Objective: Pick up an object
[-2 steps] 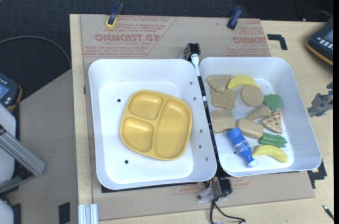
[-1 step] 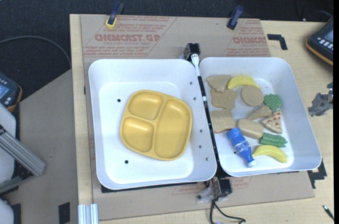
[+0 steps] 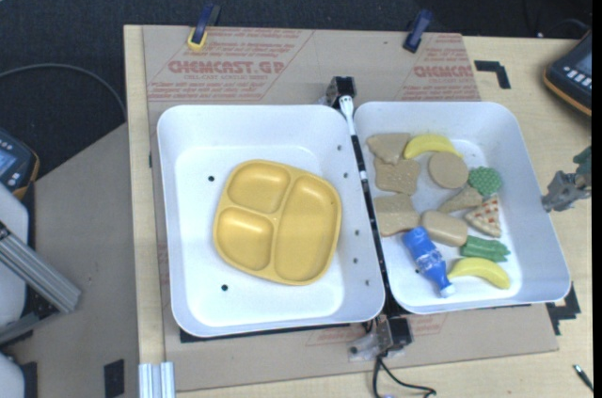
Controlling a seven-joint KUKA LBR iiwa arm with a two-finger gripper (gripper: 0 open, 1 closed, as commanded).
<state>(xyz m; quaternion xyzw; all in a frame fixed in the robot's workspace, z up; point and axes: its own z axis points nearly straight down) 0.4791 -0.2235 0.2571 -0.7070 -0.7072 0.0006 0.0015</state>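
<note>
The right white bin [image 3: 527,151] holds several toy foods. A yellow banana [image 3: 428,144] lies at the back, next to tan bread slices [image 3: 390,163] and a round cookie [image 3: 448,169]. A green broccoli [image 3: 485,181] and a pizza slice [image 3: 486,218] lie toward the right wall. At the front are a blue bottle [image 3: 426,259], a green pepper [image 3: 485,247] and a second banana [image 3: 481,271]. My gripper [image 3: 567,189] pokes in at the view's right edge, just outside the right bin's wall, with nothing seen in it.
The left white bin [image 3: 188,142] holds a yellow three-compartment plate [image 3: 277,221]. A black divider strip [image 3: 362,189] runs between the bins. Blue clamps [image 3: 417,30] hold the cardboard sheet at the back edge. A dark device [image 3: 576,76] sits at the far right.
</note>
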